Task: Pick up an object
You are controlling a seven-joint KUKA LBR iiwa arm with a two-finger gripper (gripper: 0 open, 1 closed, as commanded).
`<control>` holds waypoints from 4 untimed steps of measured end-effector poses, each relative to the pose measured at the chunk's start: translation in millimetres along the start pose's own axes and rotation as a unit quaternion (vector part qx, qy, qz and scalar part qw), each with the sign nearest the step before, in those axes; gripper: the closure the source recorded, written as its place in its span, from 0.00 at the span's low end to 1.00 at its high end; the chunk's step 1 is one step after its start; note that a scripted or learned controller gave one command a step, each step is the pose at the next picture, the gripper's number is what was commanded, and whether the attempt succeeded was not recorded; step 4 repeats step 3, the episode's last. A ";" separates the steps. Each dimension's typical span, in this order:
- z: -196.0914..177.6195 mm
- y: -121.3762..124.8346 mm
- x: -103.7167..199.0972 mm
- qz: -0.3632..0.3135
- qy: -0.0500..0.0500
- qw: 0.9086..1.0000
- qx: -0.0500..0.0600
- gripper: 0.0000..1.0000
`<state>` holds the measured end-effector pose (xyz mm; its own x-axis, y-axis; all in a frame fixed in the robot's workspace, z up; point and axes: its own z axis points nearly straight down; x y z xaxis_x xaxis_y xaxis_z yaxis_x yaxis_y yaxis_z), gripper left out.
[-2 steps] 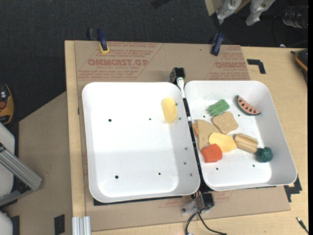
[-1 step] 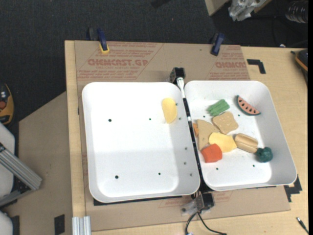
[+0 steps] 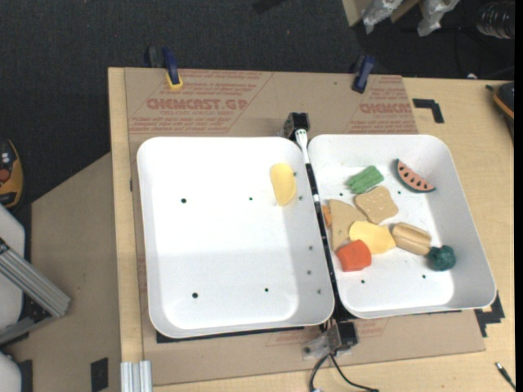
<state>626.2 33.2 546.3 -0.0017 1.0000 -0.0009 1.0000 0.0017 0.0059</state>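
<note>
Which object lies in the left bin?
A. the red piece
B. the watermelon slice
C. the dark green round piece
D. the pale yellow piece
D: the pale yellow piece lies in the left bin, near its right wall, apart from the other toy foods grouped in the right bin.

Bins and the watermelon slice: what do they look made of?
Bins: likely thin moulded plastic, glossy white, with rounded corners and soft glare. Watermelon slice: probably painted wood or plastic toy food, flat matte colour with dark seeds; too small to tell which.
</note>
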 end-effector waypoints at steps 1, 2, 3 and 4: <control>78.5 40.3 93.1 -0.004 0.001 1.000 0.008 0.00; 60.7 40.0 87.5 0.000 0.001 1.000 0.001 1.00; 6.9 -9.1 129.9 -0.002 0.002 1.000 -0.001 1.00; 6.9 -9.1 129.9 -0.002 0.002 1.000 -0.001 1.00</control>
